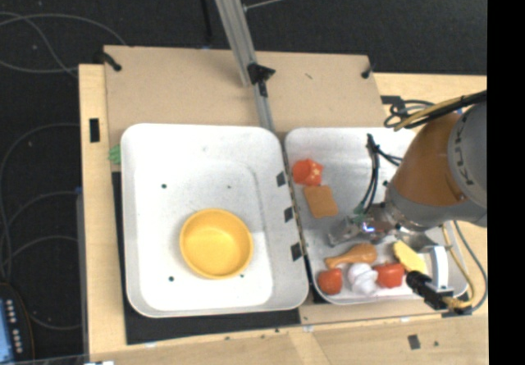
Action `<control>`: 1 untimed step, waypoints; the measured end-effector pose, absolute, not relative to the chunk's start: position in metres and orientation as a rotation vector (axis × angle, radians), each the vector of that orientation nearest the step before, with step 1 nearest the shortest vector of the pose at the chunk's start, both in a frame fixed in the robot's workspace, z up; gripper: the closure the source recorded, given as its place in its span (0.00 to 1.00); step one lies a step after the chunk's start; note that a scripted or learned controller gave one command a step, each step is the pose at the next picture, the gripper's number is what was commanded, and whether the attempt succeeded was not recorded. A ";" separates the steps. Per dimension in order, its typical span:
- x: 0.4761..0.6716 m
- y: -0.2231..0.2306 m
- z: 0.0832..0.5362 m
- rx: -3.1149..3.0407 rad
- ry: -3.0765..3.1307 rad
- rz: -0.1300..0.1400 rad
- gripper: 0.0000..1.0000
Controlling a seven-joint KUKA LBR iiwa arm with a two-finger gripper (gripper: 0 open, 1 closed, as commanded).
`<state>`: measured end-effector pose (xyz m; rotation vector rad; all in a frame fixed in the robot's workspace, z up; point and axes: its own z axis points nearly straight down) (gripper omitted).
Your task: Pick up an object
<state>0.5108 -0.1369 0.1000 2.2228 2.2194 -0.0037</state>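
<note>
The grey arm with its orange band (426, 171) reaches in from the right and hangs over the right-hand shallow white bin (340, 150). Its two-finger gripper (361, 228) is low in that bin, just above a tan drumstick-shaped toy (353, 256), but the metal parts there blur together and the wrist covers them from above, so whether the pincer is spread, pressed together or pinching something cannot be told from this view; no object can be seen between them.

The things that could be picked up lie in the right bin. A small red rounded toy (307, 171) sits near the bin's left wall, and a flat orange-brown block (321, 202) lies just below it, touching or nearly so. Along the near edge (the bottom of the view) a cluster lies close together: a red tomato-like piece (330, 280), a white rounded lump (360, 277), a second red piece (390, 275) and a yellow banana-like piece (408, 257), which is partly under the arm.

The left-hand white bin (164, 158) holds a round yellow plastic bowl (216, 243), upright, in its lower middle part and well apart from the gripper.

A slanted grey metal rail (234, 19) runs from the top of the view down to the gap between the bins.
</note>
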 end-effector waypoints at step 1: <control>0.512 -0.137 0.112 2.227 2.211 0.004 1.00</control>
